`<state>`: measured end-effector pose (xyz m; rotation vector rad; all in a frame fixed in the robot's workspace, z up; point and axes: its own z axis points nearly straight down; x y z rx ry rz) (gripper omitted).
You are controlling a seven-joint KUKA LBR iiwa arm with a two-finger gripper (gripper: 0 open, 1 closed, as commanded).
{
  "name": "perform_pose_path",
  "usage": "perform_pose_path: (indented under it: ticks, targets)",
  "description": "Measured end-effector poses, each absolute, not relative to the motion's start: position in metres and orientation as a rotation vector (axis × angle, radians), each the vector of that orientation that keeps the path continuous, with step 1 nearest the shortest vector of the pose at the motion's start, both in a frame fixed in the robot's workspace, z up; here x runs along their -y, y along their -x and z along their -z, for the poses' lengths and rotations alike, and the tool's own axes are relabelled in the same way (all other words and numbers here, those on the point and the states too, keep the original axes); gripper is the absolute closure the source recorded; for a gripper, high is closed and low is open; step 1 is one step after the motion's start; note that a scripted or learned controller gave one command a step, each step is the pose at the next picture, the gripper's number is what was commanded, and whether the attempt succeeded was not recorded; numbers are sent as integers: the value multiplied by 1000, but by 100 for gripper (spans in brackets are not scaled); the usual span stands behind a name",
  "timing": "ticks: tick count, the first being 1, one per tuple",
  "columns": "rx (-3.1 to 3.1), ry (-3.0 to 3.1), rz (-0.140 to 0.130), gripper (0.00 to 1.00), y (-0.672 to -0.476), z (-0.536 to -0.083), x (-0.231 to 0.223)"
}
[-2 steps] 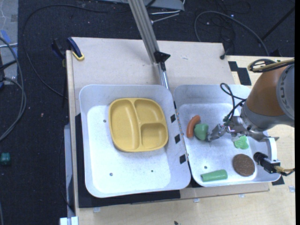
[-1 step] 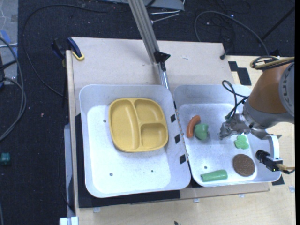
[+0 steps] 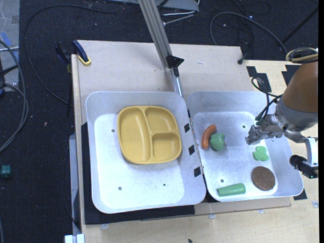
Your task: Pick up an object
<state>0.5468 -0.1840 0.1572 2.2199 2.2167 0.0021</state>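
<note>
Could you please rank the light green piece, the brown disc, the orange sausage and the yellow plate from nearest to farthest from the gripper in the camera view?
From the gripper:
1. Light green piece, just below it in the right bin.
2. Brown disc, lower in that bin.
3. Orange sausage, at that bin's left side.
4. Yellow plate, in the left bin.

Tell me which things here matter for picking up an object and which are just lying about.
For the job:
gripper, low in the right bin
orange carrot
round green piece
light green leafy piece
brown disc
green cylinder

Lying about:
yellow divided plate in the left bin
metal pole
cables on the floor
</note>
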Motion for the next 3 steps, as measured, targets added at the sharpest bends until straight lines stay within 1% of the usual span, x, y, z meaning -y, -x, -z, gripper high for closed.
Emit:
perform_pose_path:
  ticks: [1,2,3]
  targets:
    - [-2220,-2214,-4,100,-553,-203,179]
    - [-2222,-2213,-4,100,-552,-252,169]
    - [-2230,-2214,-2,100,-551,-255,123]
